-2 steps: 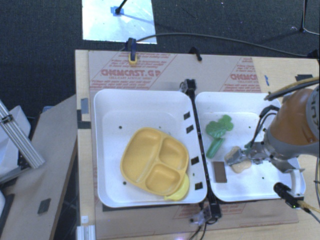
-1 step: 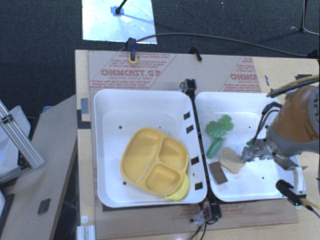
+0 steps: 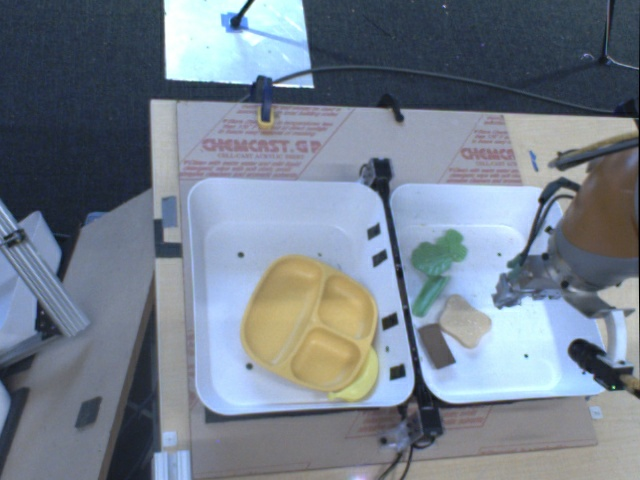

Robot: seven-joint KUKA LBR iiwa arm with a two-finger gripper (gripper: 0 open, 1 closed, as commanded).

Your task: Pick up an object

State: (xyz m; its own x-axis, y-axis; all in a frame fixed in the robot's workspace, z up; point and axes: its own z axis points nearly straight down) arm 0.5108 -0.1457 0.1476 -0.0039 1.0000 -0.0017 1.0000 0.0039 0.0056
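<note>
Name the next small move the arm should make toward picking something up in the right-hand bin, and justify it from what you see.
Probably a short shift left and down onto the tan bread-like piece. The gripper sits just to that piece's upper right in the right bin, and it is the nearest item. The green broccoli toy and the brown block lie farther off.

We see a grey arm (image 3: pixel 585 268) with a broad orange band (image 3: pixel 605 203), dark cables looping beside it, ending in a small grey metal pincer (image 3: pixel 508 293).
</note>
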